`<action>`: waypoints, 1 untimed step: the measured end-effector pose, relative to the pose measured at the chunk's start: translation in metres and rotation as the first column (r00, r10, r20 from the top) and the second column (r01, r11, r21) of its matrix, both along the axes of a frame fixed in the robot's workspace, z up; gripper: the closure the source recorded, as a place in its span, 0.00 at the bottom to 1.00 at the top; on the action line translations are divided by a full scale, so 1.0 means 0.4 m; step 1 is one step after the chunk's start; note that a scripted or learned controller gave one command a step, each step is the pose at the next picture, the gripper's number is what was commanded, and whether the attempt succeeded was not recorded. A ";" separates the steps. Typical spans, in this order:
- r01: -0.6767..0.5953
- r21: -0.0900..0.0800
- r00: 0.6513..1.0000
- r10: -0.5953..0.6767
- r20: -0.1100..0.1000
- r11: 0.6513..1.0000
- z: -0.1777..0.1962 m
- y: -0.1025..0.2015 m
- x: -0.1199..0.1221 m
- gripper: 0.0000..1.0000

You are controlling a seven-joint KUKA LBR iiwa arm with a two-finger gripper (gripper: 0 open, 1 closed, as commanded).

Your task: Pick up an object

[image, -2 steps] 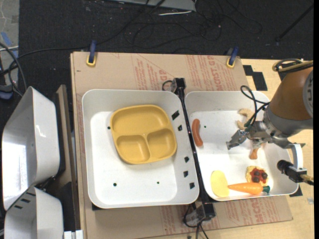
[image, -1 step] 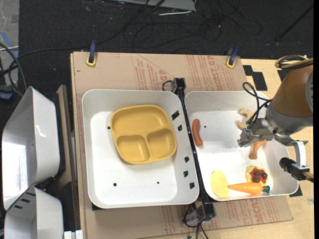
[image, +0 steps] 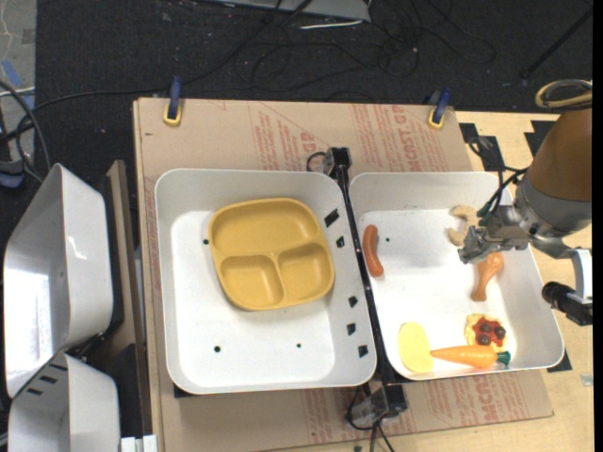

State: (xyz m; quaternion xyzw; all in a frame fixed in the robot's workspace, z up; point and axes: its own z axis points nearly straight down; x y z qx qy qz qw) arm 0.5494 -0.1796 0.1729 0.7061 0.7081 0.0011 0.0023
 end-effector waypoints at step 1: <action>0.000 -0.001 1.000 0.000 0.001 1.000 0.152 0.004 -0.014 1.00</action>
